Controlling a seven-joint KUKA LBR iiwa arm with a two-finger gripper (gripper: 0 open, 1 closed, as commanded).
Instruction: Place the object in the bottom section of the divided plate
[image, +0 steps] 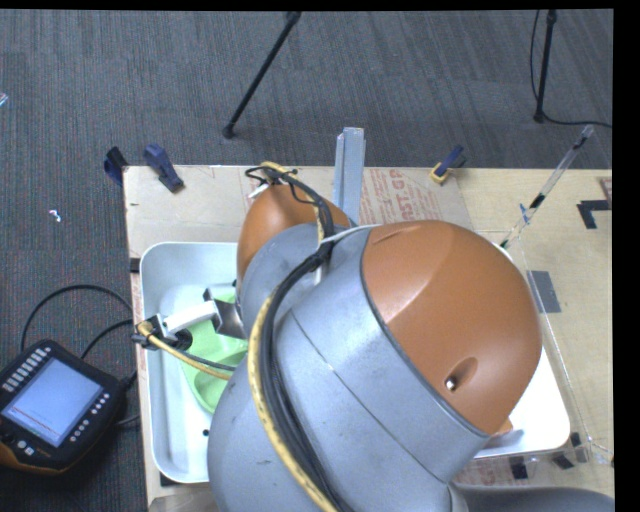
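The light green divided plate (203, 352) lies in the left white bin (155, 300), and I see just its left part. My grey and orange arm (400, 340) reaches across from the right and covers most of both bins and the rest of the plate. The gripper (222, 312) hangs low over the plate's upper left area, with a white bracket and cables at its left side. The arm's wrist hides what is under the gripper.
A sliver of the right bin (548, 425) shows at the lower right. Blue clamps (160, 166) and a yellow-blue clamp (448, 163) sit on the bench's far edge. A teach pendant (50, 400) lies on the floor at left, its cable running toward the bench.
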